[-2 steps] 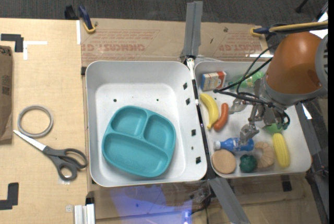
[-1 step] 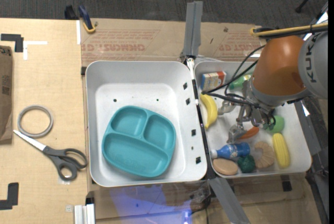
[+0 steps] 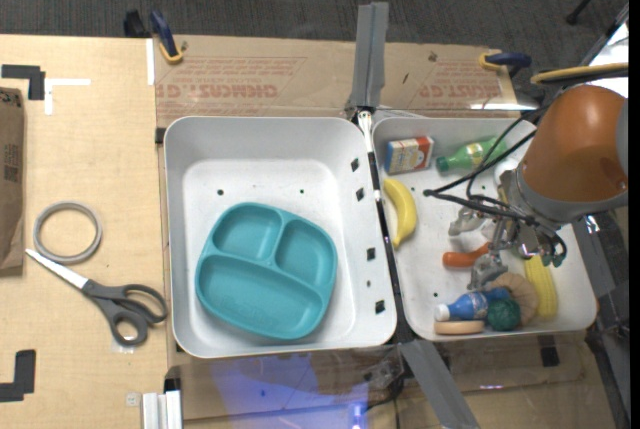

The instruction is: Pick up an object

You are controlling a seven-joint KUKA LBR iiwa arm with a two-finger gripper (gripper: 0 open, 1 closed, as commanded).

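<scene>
2 white bins are seen side by side on the tabletop (image 3: 90,117); the left bin (image 3: 190,157) carries a teal divided plate (image 3: 266,269), and the right bin (image 3: 425,122) carries the small things from which 1 is to be picked. In the right bin a small carton (image 3: 410,154) lies at the far side with a green bottle (image 3: 468,155) beside it; a banana (image 3: 401,209) lies along the left wall; an orange carrot-like piece (image 3: 465,258) lies near the middle; a corn cob (image 3: 544,285) lies toward the right wall; at the near wall a blue and white bottle (image 3: 466,305), a pale flat piece (image 3: 459,326) and a dark green ball (image 3: 504,314) are crowded together.

The arm (image 3: 578,157) is reached in from the right, and the tool (image 3: 492,260) is lowered into the middle of the right bin, just beside the carrot-like piece and above the near cluster; it cannot be told whether the tool is apart or together, as cables and metal parts blur its end. Nothing is seen to be gripped or lifted; every thing appears to rest on the bin floor. The task is therefore judged to be at the reach or descent stage; the grasp and the lift are left to be done. Off to the left, scissors (image 3: 105,295) and a roll of tape (image 3: 67,230) lie on the tabletop, well apart from the work.
</scene>
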